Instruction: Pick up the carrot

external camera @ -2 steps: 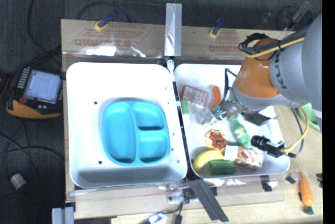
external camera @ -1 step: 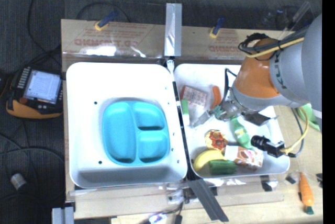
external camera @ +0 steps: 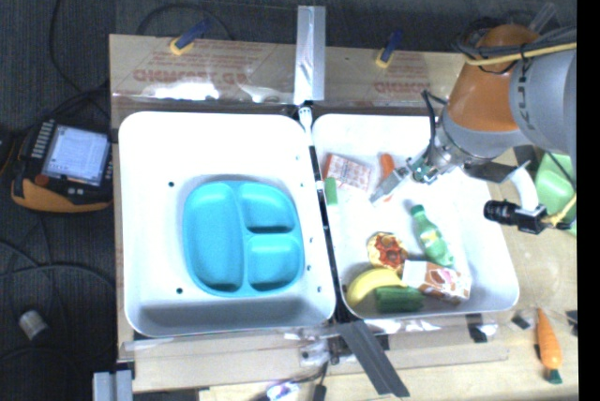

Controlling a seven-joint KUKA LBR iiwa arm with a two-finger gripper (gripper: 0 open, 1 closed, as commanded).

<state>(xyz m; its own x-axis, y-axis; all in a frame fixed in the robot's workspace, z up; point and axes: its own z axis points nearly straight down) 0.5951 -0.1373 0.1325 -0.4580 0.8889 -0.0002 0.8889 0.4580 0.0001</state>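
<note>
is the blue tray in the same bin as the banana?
No. The blue tray lies in the left bin, while the banana lies in the right bin.

You get one fixed camera, high above the surface, looking down at a slant. Both white bins sit mid-frame, fairly far off. The arm enters from your right.

The banana lies partly hidden under the cucumber.
</note>
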